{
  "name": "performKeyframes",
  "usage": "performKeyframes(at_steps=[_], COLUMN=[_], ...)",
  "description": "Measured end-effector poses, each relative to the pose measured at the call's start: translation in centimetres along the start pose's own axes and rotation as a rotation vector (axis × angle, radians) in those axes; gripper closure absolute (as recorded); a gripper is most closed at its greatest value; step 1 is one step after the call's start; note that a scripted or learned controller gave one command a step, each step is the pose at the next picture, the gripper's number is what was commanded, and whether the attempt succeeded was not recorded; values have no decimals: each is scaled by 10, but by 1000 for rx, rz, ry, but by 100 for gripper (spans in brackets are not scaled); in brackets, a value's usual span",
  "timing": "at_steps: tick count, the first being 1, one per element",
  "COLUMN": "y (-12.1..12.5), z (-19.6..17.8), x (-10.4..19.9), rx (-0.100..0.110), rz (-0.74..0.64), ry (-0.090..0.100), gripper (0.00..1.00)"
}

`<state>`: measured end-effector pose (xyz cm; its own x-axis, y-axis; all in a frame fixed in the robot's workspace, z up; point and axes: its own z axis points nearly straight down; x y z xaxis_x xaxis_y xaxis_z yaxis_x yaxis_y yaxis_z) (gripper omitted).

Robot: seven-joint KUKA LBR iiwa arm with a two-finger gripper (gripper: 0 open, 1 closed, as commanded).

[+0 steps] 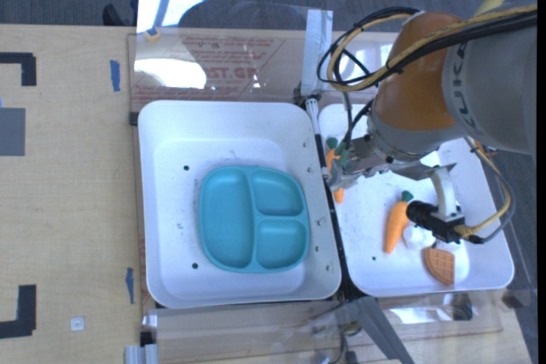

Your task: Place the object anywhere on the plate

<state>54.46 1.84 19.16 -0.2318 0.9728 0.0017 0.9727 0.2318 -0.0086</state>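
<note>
The carrot (pixel 394 224) looks light, stiff and smooth; its thick middle suits a grip. The gripper (pixel 341 170) hangs near the plate (pixel 252 217); its state is unclear.

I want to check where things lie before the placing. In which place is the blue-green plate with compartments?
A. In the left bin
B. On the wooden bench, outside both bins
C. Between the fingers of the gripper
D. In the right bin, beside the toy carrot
A. The plate lies flat on the floor of the left bin, while the toy carrot lies in the right bin.
</note>
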Motion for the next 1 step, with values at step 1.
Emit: performKeyframes(at_steps=[1], y=[-31], z=[8], x=[61], rx=[-4], rz=[-62], ry=[0], gripper=[100])
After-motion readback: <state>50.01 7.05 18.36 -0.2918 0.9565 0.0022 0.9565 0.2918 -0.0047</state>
